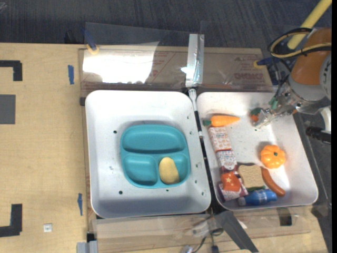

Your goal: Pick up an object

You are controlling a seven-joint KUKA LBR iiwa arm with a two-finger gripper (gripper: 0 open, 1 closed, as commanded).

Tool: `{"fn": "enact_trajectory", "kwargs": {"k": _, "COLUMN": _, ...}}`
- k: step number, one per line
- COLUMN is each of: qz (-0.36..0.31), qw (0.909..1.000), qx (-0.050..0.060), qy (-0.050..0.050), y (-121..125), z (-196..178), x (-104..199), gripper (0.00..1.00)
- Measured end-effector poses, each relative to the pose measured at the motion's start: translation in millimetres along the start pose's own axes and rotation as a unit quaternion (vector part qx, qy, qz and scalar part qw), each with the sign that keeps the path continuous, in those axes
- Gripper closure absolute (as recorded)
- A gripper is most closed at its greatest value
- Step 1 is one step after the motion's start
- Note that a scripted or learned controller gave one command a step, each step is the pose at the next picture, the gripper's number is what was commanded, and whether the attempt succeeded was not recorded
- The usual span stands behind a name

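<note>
Bins sit side by side on the counter point(42, 141): 2 shallow white ones, the left bin point(100, 141) and the right bin point(303, 167), their inner walls touching along the middle.

A teal divided tray point(142, 141) lies in the left bin, with 1 long compartment at the far side and 2 smaller ones nearer the camera. A yellow potato point(168, 170) rests in the near right compartment.

The right bin holds the loose things. An orange carrot point(224, 120) lies near the far left corner, its green end pointing at the divider. Just below it a long red and white packet point(221, 147) runs toward the near wall. A small orange pumpkin point(273, 156) sits toward the right side, apart from the packet. Near the front wall are a red tomato-like piece point(230, 182), a slice of bread point(251, 176), a brown sausage point(272, 181) and a blue bottle point(259, 197) lying on its side, all crowded together and touching or nearly so.

The arm comes in from the upper right, and the gripper point(265, 116) hangs low over the far part of the right bin, right of the carrot. A small dark thing point(255, 115) shows at its tip, too blurred to name. Whether the jaws are clenched or released cannot be told.
</note>
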State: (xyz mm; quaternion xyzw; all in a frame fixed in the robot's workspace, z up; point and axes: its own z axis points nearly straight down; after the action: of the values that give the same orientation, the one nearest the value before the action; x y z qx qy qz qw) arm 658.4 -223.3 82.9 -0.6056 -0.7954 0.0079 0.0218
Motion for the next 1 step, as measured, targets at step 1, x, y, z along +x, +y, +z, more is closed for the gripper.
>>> {"fn": "enact_trajectory", "kwargs": {"k": 1, "qz": 0.05, "qw": 0.9987, "qx": 0.0, "qy": -0.008, "y": 1.8, "z": -0.6, "x": 13.5, "gripper": 1.0}}
